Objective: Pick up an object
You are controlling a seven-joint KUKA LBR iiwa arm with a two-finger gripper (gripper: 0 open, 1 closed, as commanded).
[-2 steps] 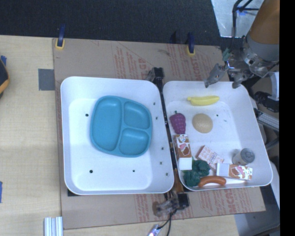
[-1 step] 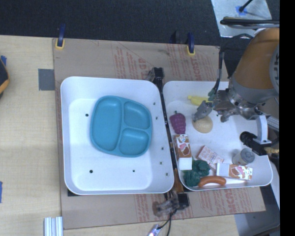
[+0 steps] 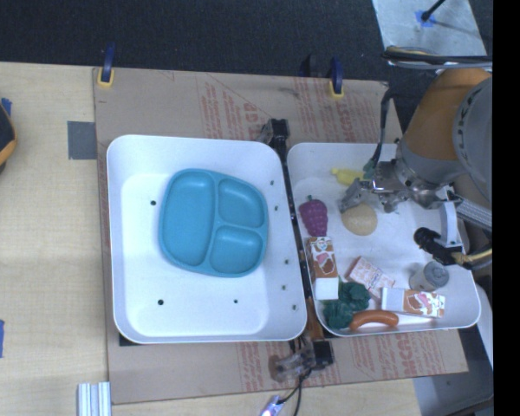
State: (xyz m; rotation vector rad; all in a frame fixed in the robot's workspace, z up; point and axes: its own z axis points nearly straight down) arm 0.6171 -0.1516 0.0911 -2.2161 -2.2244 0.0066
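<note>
The right bin holds small toy foods. A tan bread roll lies near its middle, with a purple grape bunch to its left and a yellow piece above. My gripper hangs low over the upper part of this bin, just above the roll and touching or nearly touching it. The grey arm with its orange band comes in from the right. A green toy, an orange sausage and several small cartons lie toward the bin's front.
The left bin holds a blue divided plate. A black and grey round piece lies at the right bin's right side. Metal clips join the bins at the back and front. Brown cardboard lies under both.
</note>
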